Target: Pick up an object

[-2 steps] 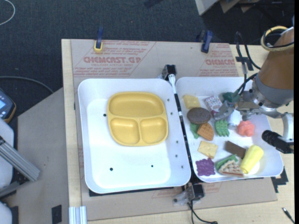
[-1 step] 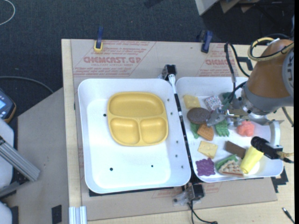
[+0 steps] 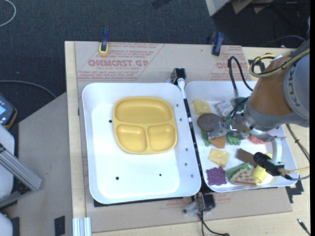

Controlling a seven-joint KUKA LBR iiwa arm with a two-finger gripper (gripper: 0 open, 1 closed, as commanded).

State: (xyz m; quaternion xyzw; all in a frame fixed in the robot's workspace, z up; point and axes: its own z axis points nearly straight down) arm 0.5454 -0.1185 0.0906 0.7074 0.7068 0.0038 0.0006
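Bench w/ two white bins (image 3: 93, 146), dark carpet around; fingers (image 3: 227, 127) over right bin, state unclear.

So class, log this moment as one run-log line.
arm: over right bin | gripper: low among toy food | left bin: yellow divided plate

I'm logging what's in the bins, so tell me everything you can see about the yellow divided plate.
The yellow divided plate looks like matte plastic, a rounded rectangle with one long compartment on the far side and two smaller ones nearer the camera. It lies flat and upright in the upper part of the left bin, apart from its walls. Nothing lies in its compartments.
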